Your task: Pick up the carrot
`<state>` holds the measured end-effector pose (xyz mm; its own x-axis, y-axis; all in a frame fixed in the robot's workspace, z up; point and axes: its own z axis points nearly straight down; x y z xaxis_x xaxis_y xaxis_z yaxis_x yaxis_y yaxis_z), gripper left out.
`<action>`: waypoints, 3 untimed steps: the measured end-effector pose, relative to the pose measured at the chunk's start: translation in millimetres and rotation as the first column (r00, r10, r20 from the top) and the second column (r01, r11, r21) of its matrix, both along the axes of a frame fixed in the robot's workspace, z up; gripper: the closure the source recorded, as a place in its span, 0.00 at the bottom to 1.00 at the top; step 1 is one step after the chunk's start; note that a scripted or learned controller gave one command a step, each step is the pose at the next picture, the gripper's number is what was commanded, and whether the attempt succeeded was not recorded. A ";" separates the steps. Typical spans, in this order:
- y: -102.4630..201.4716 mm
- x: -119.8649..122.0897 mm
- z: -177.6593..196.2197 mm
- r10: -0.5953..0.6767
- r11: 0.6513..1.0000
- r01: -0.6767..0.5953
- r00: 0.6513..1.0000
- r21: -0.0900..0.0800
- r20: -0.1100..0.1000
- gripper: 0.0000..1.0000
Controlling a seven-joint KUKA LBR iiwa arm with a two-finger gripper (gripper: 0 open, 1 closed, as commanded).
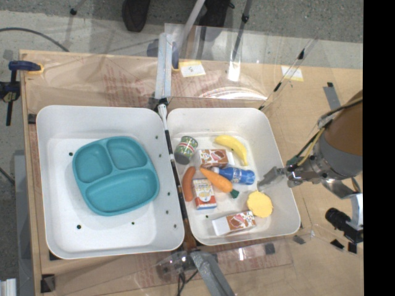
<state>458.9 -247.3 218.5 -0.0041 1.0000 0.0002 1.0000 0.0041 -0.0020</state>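
Note:
The carrot (pixel 218 180) is orange with a green stub at its lower right end. It lies slanted in the middle of the right bin (pixel 281 147), between a red carton and a blue bottle. My gripper (pixel 269 178) hangs low over the bin's right side, to the right of the carrot and apart from it. It sits just above a yellow round piece. Nothing shows in its grasp.
Around the carrot lie a banana (pixel 233 148), a small can (pixel 185 150), a blue bottle (pixel 239 176), an orange sausage (pixel 188 184), three cartons (pixel 205 194) and a yellow round piece (pixel 260 204). The left bin (pixel 49 165) holds a teal divided plate (pixel 115 174).

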 end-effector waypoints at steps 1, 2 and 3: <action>54.0 15.5 -111.4 -0.080 0.997 0.080 0.997 0.000 0.000 0.00; 65.8 60.4 -132.6 0.108 0.994 -0.108 0.994 -0.001 0.002 0.00; 65.1 61.2 -122.0 0.110 0.994 -0.110 0.994 0.000 0.002 1.00</action>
